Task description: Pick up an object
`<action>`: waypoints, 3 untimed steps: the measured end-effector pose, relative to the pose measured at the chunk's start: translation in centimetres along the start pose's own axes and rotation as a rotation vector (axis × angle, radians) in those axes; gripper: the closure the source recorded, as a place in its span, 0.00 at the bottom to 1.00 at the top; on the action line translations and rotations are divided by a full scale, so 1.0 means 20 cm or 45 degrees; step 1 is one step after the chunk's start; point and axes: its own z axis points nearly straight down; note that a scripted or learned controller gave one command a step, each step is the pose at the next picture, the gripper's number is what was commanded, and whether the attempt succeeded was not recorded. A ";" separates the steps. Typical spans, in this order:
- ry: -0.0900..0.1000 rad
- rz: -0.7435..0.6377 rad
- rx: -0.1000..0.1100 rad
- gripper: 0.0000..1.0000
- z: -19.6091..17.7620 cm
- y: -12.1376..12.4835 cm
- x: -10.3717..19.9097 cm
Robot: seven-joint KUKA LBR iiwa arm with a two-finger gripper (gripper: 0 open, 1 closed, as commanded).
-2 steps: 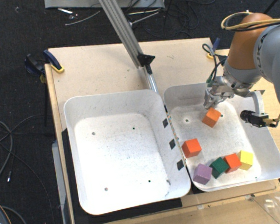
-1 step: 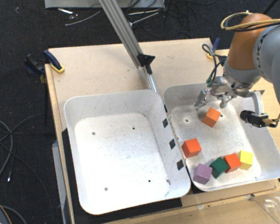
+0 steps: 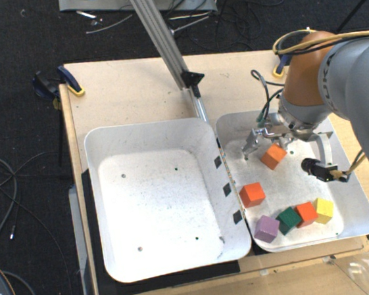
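Note:
My gripper [image 3: 268, 146] hangs over the back of the right bin [image 3: 353, 207] and stands open. One metal finger [image 3: 249, 147] splays to the left. An orange block [image 3: 273, 156] lies tilted just below the gripper, a small gap apart from that left finger. Nearer the bin's middle sits another orange-red block [image 3: 252, 194]. Along the front wall lie a purple block [image 3: 266, 228], a green block [image 3: 289, 219], an orange block [image 3: 306, 213] and a yellow block [image 3: 324, 209].
The left bin [image 3: 105, 152] adjoins the right one along a shared rim. A slanted metal pole [image 3: 162, 40] rises behind the bins. A black fitting on the arm [image 3: 316, 169] hangs over the right bin. A clamp [image 3: 58, 82] grips the bench's far left corner.

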 end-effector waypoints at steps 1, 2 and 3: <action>0.004 0.001 0.005 0.00 0.01 -0.08 0.12; 0.004 0.007 0.004 1.00 -0.04 -0.08 0.12; 0.008 -0.006 -0.005 1.00 -0.52 -0.15 0.51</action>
